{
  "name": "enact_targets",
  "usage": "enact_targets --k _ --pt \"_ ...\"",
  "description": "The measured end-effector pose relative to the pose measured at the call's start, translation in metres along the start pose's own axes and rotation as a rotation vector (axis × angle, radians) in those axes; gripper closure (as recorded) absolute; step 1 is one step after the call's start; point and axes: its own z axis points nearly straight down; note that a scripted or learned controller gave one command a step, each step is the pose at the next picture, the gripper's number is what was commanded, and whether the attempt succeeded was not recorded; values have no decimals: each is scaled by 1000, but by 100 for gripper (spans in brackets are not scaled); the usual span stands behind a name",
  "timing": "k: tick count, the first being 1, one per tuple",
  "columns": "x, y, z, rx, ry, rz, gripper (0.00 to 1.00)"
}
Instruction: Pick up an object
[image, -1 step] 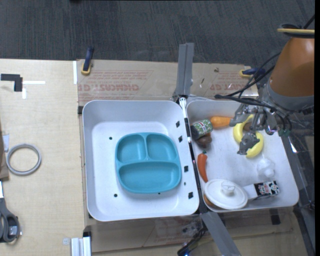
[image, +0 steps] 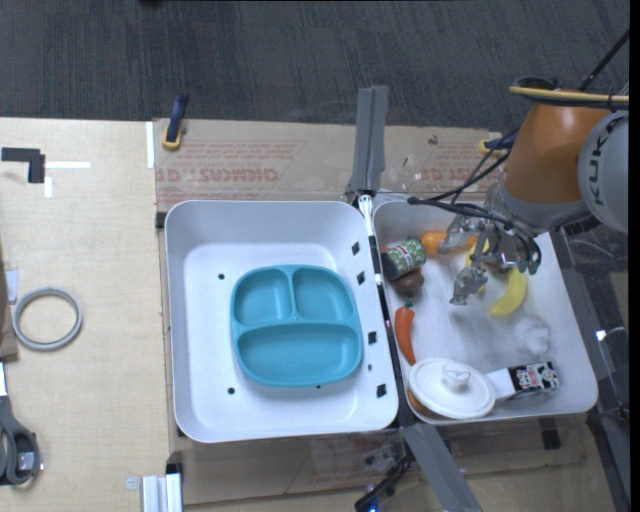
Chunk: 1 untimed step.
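Note:
My gripper (image: 467, 287) hangs over the middle of the right bin (image: 570, 395), below the grey wrist and orange band. Right beside it on the right lies a yellow banana (image: 511, 294). To its left, a green can (image: 404, 258) lies on its side, with a small orange fruit (image: 433, 241) behind it. An orange carrot (image: 404, 333) lies by the bin's left wall. A white lidded bowl (image: 453, 388) sits at the front, with a small black-and-white box (image: 535, 377) to its right. I see nothing held in the gripper.
The left bin (image: 190, 330) holds a blue divided plate (image: 297, 325). A clear crumpled plastic piece (image: 530, 333) lies in the right bin near the banana. A grey tape ring (image: 44, 318) and scissors (image: 18, 450) rest on the wooden bench at the left.

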Motion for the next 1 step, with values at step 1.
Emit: enact_targets --k 1 --pt "50 -83 8 -1 2 -36 0"
